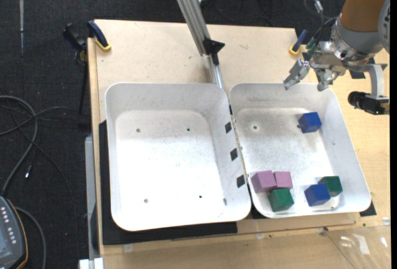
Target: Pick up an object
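The right bin point(347, 137) holds several small blocks. A blue block point(309, 121) lies alone in its upper part. Near the front edge sit two purple blocks point(270, 180), a green block point(281, 199), another blue block point(317, 194) and a second green block point(332, 185). My gripper point(308, 77) hangs above the far rim of the right bin, up and slightly left of the lone blue block. Its two fingers are spread apart with nothing between them.
The left bin point(118, 137) lies beside the right one. A slanted metal rail point(192, 10) runs down to the seam between the bins. Clamps point(98, 35) sit at the wooden bench's back corners.
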Controlling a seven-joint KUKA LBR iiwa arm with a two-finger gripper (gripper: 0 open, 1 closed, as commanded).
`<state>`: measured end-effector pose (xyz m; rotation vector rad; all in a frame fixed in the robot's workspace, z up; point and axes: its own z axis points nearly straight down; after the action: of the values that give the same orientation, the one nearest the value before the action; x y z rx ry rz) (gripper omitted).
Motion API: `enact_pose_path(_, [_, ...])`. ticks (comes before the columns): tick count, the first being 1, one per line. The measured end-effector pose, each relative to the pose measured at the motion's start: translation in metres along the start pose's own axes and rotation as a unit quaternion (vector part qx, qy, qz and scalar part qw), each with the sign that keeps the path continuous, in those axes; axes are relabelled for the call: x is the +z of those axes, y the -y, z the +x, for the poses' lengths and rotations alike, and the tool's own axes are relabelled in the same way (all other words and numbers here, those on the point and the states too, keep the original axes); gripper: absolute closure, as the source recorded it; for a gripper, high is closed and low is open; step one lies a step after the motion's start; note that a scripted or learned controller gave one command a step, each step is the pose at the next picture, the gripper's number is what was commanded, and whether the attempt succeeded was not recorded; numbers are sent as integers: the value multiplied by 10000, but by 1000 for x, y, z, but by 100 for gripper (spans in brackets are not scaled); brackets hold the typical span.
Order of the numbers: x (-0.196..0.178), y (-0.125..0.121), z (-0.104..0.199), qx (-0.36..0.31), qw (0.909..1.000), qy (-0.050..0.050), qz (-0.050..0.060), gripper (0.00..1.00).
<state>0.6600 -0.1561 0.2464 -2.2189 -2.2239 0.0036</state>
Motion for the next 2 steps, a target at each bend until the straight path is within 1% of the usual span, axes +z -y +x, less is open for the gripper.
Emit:
enact_pose_path(1, [83,1,-56,38,10000,-2,31,0])
enact_pose_path(2, [140,18,-66,3,10000,-2,-20,0])
